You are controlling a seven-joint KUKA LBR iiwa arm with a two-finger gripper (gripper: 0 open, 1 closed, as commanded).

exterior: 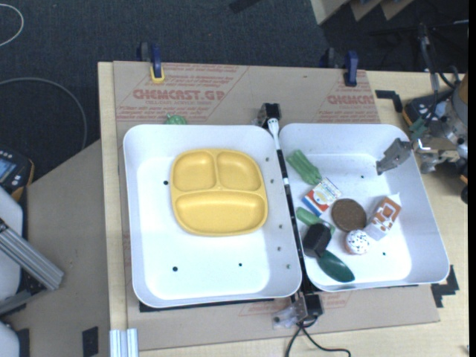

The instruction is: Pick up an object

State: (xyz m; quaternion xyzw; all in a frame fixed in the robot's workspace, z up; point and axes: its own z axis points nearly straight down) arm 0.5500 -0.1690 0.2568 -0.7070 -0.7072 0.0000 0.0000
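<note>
- Standing here watching, and nearest to me the right bin (424, 222) is holding all the loose stuff, bunched toward its left and front: a glossy dark green spoon-shaped piece (335, 266) is lying closest, with a black rounded block (316, 238) touching its upper end.
- Just beside those, a small white ball with dots (358, 242) is sitting next to an orange and white carton (385, 214), which looks like printed card, boxy and tilted.
- A flat brown disc (348, 214), matte like a cookie, is resting in the middle of the pile, with a little white packet printed in red and blue (322, 197) at its left.
- Further back a pale green ridged piece (304, 166), long and soft-looking, is lying slantwise near the divider.
- The left bin (149, 222) is carrying a yellow three-compartment plate (219, 192), smooth plastic, rounded corners, nothing in it.
- The gripper (392, 157) is hanging over the far right part of the right bin, well apart from the pile. Honestly can't tell whether the jaws are open or closed, it's just a grey blur from here, and I'm not seeing anything in it.
- So by my reckoning the task is barely getting going: nothing is lifted, every object is lying in the bin, and the arm is needing to travel over to the pile, come down and grab one.
</note>
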